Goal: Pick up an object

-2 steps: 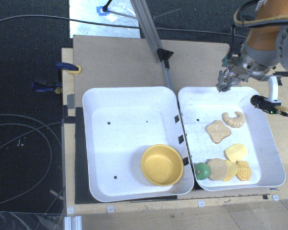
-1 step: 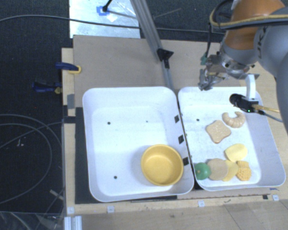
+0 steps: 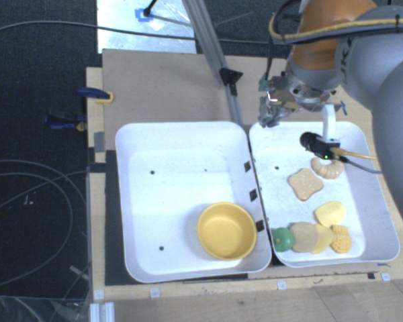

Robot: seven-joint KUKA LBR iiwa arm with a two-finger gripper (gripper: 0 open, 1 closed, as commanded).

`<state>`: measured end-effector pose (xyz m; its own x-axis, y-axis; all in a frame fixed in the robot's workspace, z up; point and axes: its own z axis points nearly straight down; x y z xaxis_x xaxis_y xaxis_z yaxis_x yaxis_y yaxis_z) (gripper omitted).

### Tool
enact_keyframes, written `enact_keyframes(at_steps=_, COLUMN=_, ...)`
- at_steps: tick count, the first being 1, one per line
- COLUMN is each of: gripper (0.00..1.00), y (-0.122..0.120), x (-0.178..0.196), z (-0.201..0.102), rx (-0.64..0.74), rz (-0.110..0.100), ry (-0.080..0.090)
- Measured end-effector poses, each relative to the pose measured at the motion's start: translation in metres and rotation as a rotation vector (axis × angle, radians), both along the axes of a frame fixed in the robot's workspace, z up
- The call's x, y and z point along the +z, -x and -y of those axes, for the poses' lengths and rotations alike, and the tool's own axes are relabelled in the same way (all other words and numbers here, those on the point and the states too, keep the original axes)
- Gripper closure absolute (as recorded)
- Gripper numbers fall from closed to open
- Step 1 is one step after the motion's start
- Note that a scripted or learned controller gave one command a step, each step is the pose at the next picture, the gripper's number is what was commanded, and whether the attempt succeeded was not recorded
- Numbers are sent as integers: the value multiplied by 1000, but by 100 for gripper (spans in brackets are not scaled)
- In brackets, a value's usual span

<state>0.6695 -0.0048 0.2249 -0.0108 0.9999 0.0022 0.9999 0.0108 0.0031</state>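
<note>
My gripper hangs over the far left corner of the right bin, just above its rim, with nothing visibly held. Several toy foods lie in that bin. A beige croissant-like piece is below the wrist and a toast slice sits mid-bin. Nearer the front lies a pale yellow piece. Along the front wall are a green piece, a tan round piece and a yellow ridged piece. A yellow bowl stands upright in the left bin, front right.
A slanted grey pole with a black clamp rises behind the bins, close to the left of the gripper. A black device with a green light hangs off the wrist over the right bin. Blue clamps sit at the bench's left edge.
</note>
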Motion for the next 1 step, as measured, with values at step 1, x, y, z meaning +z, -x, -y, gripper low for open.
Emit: enact_keyframes(at_steps=1, gripper=100, y=5, x=2, z=-64, rx=1, rz=0, ry=0)
